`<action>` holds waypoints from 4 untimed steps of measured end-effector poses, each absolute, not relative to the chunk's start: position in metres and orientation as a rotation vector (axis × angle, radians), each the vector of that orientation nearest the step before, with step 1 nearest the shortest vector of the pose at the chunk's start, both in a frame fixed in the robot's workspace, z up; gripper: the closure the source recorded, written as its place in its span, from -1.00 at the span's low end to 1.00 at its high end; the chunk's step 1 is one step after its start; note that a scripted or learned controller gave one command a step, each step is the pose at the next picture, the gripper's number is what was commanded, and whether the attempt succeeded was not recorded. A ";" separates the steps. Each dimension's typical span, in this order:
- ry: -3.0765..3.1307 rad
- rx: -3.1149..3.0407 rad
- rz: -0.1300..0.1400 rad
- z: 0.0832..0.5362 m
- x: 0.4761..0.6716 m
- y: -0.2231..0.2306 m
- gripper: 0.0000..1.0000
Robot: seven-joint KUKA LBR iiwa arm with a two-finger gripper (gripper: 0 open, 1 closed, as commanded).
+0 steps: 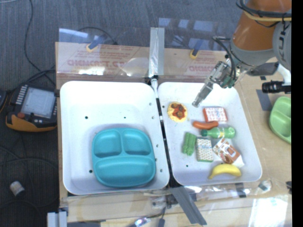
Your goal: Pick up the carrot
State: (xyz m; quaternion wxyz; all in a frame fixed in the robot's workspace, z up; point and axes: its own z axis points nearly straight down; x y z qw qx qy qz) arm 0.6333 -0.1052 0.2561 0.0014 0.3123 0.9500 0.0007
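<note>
While the gripper [200,98] hovers, the carrot [205,124] lies (unheld) nearby.

The scene is viewed by a single fixed camera set above the surface [265,141] and tilted down at a slant — both white bins are taken in side by side, the left bin [75,98] and the right bin [246,126]. The framing is moderately wide, so dark floor [28,41] is seen beyond. The arm [258,27] is seen entering from the upper right.
</note>
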 end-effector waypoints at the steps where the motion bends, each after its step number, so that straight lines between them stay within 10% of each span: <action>1: 3.140 0.035 0.002 0.199 0.615 -0.066 -1.00; 2: 3.140 0.013 0.007 0.184 0.589 -0.051 -1.00; 3: 3.138 0.047 0.007 0.218 0.599 -0.004 -1.00; 4: 3.080 0.609 -0.001 0.184 0.636 -0.083 -1.00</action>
